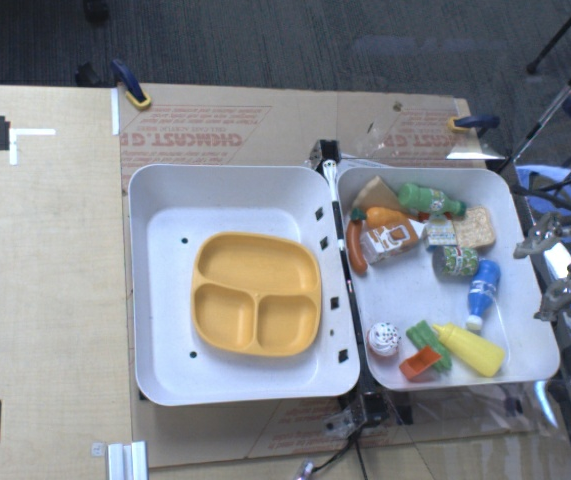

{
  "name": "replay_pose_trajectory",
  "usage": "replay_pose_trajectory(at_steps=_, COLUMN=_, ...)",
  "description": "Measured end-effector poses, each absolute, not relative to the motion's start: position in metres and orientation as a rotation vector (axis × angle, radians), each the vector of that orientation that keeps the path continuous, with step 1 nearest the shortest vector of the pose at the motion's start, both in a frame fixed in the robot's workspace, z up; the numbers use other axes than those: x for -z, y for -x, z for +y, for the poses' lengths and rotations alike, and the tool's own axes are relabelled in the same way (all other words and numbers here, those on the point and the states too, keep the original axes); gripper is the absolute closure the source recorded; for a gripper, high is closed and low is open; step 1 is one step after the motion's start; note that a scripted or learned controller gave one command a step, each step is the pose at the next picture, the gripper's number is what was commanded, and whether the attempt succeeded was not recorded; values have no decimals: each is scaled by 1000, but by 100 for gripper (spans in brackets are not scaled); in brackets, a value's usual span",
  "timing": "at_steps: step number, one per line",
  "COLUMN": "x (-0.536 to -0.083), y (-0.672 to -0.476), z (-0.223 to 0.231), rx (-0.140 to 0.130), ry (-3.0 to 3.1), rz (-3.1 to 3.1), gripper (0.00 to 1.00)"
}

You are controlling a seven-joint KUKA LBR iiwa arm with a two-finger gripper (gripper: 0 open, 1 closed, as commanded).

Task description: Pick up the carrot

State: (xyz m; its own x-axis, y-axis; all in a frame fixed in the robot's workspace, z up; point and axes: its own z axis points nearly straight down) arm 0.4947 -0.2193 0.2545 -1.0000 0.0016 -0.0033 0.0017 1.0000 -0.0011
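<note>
The carrot [385,216] is an orange tapered piece in the right bin [525,368], at its back left. It lies wedged between a tan wedge [370,194] and a small brown-and-white carton [391,240]. A red-orange sausage [355,248] lies just left of it, along the bin wall. My gripper [546,276] hangs at the right bin's right rim, far from the carrot. Its two metal fingers [539,243] stand spread apart with nothing between them.
The right bin also holds a green bottle [430,201], a cracker [476,227], a green can [458,261], a blue bottle [482,291], a yellow squeeze bottle [475,350], a white ball [384,339] and green and orange pieces [425,353]. A yellow divided plate [257,294] lies in the left bin [155,298].
</note>
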Motion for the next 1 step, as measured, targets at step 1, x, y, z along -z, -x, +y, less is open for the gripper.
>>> replay_pose_trajectory(at_steps=1, x=-99, y=-480, z=-141, rx=0, ry=82, rz=3137, gripper=0)
